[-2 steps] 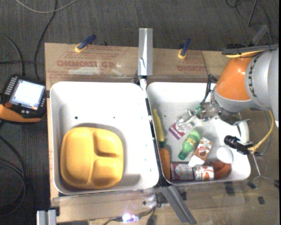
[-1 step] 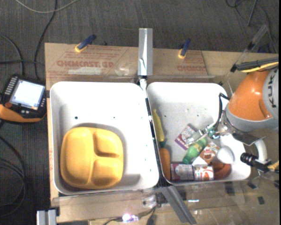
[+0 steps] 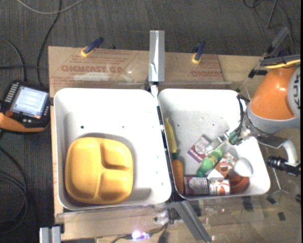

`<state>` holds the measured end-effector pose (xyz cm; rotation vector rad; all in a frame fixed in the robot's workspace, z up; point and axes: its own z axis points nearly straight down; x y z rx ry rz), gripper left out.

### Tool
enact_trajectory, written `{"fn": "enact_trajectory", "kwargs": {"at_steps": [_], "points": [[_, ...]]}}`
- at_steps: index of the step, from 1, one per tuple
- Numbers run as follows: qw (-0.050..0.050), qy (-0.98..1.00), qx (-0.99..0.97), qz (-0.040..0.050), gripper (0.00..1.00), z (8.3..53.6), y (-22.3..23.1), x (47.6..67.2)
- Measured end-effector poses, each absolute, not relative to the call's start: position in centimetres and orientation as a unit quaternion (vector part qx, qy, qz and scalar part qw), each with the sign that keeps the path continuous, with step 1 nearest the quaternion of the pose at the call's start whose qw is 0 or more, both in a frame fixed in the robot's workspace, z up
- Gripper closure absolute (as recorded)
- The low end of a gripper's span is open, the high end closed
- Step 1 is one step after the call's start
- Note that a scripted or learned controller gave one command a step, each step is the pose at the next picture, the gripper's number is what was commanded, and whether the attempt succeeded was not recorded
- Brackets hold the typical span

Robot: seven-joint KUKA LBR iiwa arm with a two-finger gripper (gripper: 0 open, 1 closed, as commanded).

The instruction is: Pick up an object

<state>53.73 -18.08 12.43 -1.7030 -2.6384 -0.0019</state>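
Green bottle (image 3: pixel 210 162) is lying in the right bin (image 3: pixel 202 99) amid clutter, label too small to read. Left to right: yellow divided tray (image 3: pixel 99 169) is sitting in the left bin (image 3: pixel 90 97); banana (image 3: pixel 170 134), carrot (image 3: pixel 178 173), purple packet (image 3: pixel 200 148), red-labelled can (image 3: pixel 212 186) are crowding together. End effector (image 3: pixel 235 136) is hovering just above the bottle; finger state impossible to tell. Arm is cut off at right.
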Motion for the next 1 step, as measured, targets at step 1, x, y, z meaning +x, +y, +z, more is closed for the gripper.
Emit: {"fn": "enact_trajectory", "kwargs": {"at_steps": [1], "points": [[-0.008,-0.862,-0.507,-0.0003,0.0,9.02,-13.76,52.77]]}}
